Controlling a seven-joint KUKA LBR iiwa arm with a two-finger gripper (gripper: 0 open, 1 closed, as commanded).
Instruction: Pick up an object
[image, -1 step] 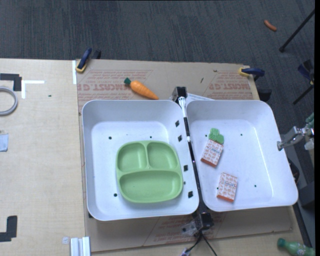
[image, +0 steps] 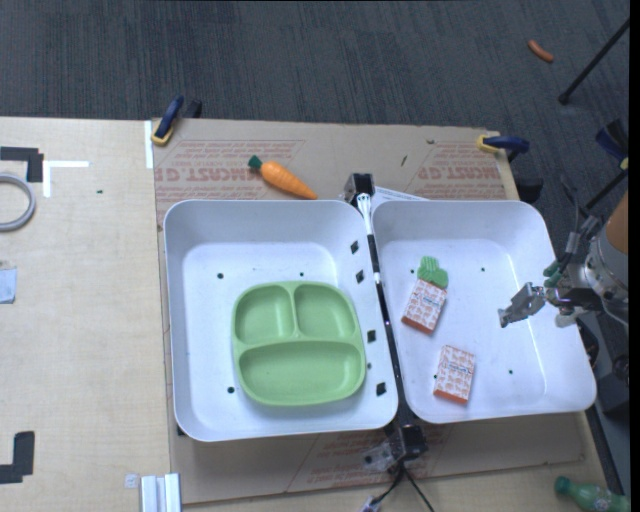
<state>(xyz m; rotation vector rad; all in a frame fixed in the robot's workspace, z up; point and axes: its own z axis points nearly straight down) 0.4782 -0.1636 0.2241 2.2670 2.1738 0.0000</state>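
Cardboard-topped bench, tool over right bin, nothing gripped, finger gap unclear; two cartons near

Glossy white plastic bins sit on matt brown cardboard; the green divided plate looks smooth plastic.

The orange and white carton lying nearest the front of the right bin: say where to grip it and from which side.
Grip the flat orange and white carton across its two long edges, descending from above. It lies flat on the right white bin floor with open space around it, so both long edges are reachable.
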